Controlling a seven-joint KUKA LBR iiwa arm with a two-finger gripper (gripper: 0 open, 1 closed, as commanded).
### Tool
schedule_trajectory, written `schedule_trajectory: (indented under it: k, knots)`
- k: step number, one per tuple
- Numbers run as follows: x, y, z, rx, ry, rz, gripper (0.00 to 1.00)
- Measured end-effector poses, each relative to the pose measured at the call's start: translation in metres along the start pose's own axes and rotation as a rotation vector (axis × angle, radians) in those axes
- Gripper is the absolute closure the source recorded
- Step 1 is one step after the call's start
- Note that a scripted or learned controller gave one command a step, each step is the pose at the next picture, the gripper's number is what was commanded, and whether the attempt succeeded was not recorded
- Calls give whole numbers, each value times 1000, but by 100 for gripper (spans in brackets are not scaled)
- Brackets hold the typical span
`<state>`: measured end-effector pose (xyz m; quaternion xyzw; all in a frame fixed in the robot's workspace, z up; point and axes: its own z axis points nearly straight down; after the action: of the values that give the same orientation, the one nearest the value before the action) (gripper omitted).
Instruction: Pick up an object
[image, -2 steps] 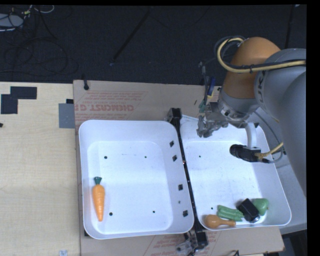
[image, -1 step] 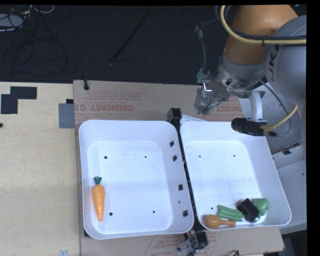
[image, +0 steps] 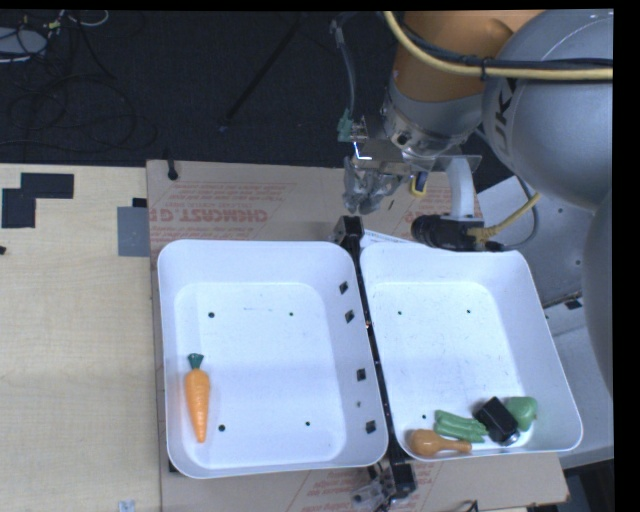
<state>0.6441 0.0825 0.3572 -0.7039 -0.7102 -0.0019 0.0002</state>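
An orange toy carrot (image: 197, 400) with a green top lies in the near left corner of the left bin (image: 250, 262). In the near right corner of the right bin (image: 440, 270) several small items are bunched together: a green pod (image: 459, 426), a black block (image: 496, 420), a light green piece (image: 523, 408) and a tan gourd-shaped piece (image: 436, 443). My gripper (image: 364, 193) hangs high over the far end of the divider between the bins, well away from all of these items. Nothing shows beneath it.
The bins sit on a cardboard sheet (image: 250, 205) on the bench. Black clips (image: 350, 316) run along the seam between the bins. The grey arm (image: 550, 90) fills the upper right, with a black cable fitting (image: 445, 232) behind the right bin.
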Motion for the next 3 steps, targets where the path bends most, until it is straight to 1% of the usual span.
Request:
schedule_trajectory:
  k: [1,2,3]
  knots:
    - [42,0,-189,-12,1,3,100]
    - [124,1,-179,7,-2,1,100]
    - [163,2,-179,6,-3,5,100]
